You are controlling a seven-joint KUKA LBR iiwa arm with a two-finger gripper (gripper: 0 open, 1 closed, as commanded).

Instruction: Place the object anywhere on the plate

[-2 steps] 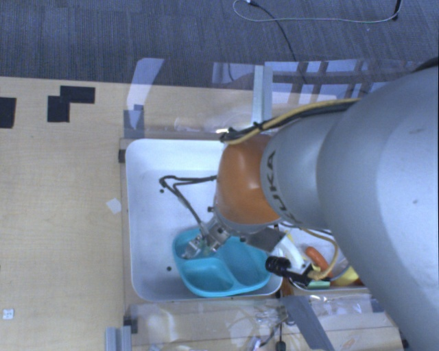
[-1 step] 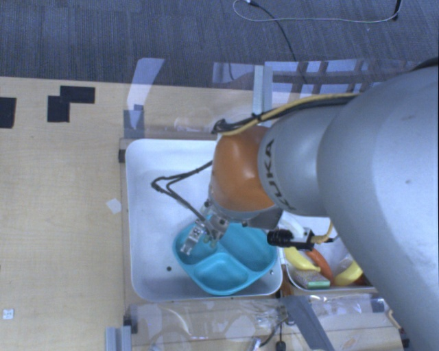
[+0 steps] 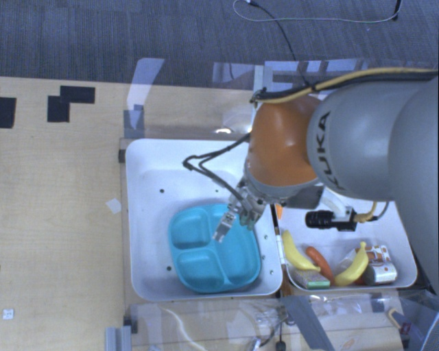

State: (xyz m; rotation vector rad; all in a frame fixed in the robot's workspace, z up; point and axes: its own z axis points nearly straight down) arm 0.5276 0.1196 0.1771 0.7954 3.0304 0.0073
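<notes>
White bin (image 3: pixel 147 206), claw (image 3: pixel 233 221) above blue plate (image 3: pixel 216 255)

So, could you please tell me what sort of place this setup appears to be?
Probably a robotics lab: a KUKA arm reaches over two white bins on a wooden bench, with loose cables on carpet.

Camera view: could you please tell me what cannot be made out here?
- Tool, camera view: too small and blurred to tell whether it grips anything above the blue plate.
- Right bin: its upper part is hidden behind the arm.
- Items beside the bananas: too small to identify.
</notes>
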